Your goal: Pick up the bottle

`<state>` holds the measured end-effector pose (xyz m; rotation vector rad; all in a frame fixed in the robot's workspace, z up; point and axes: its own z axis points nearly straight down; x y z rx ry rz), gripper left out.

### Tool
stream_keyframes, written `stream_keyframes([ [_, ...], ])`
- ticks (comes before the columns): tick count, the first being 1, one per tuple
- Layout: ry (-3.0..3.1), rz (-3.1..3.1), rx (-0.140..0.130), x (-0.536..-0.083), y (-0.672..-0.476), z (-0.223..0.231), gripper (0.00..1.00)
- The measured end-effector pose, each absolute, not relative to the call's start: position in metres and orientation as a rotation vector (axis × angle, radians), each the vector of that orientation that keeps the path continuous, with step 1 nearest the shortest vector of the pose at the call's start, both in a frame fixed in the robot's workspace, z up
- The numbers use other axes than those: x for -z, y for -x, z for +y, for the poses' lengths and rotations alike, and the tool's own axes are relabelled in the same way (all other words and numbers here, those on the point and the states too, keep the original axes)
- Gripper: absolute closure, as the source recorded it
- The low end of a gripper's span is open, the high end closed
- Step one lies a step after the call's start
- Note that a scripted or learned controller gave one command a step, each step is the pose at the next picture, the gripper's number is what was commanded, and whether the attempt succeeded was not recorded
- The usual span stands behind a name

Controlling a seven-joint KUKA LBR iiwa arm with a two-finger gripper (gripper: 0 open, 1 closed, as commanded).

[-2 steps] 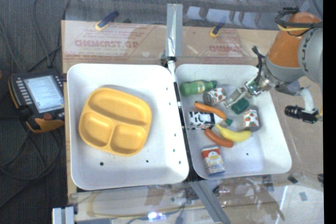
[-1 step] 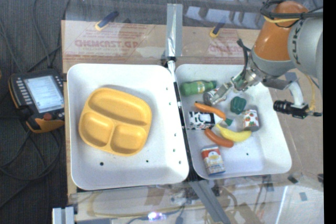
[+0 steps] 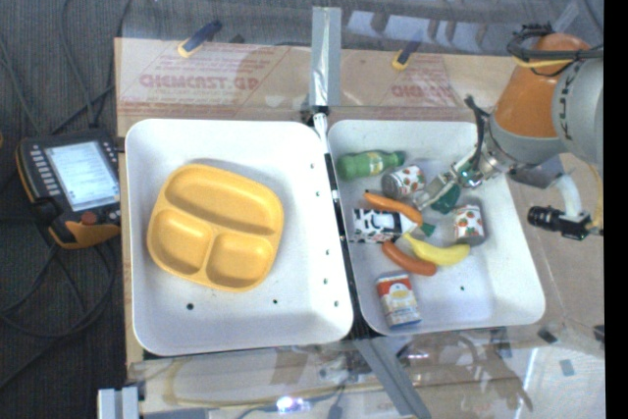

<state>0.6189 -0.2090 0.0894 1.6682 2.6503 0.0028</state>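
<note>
Lying flat, bottle (image 3: 369,163) long axis left-right, cap pointing right; pincer (image 3: 444,188) state unclear.

Bottle (image 3: 369,163) open from above and left; can (image 3: 403,181), carrot (image 3: 392,206) crowd its right.

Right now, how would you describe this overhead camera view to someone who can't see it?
A grey and orange robot arm reaches from the right, its claw low over the right white bin of small groceries: a green bottle, cans, a banana and carrots. The left white bin holds a yellow divided tray.
</note>
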Motion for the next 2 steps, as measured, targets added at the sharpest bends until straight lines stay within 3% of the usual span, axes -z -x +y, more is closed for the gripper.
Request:
stream_keyframes([
  [1,-1.663,2.645,-0.011,-0.1014,-0.6218,-0.2072,1.00],
  [2,-1.663,2.645,-0.010,-0.1013,-0.6217,-0.2072,0.00],
])
